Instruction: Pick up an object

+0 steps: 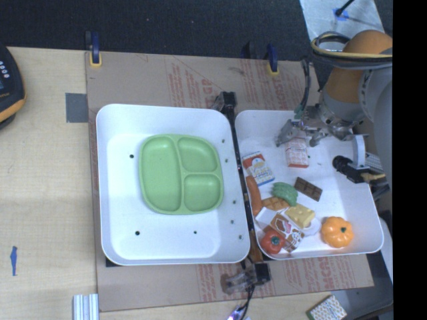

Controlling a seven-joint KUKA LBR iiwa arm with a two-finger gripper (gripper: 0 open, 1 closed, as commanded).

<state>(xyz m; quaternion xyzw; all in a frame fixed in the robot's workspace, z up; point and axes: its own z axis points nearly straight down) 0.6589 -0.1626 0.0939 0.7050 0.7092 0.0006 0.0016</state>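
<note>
light wood bench [47, 199], dark floor [167, 9] behind.

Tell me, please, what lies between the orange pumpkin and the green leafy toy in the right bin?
In the camera view, a yellow cheese wedge lies between the pumpkin and the green leafy toy.

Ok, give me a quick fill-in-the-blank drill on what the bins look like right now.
1. The green divided plate lies in the ____ bin.
2. The orange pumpkin sits near the right bin's ____ right corner.
3. The plate has ____ compartments.
4. The pincer hovers over the ____ part of the right bin, above a small red-and-white packet.

Missing words: left; front; three; back
</note>
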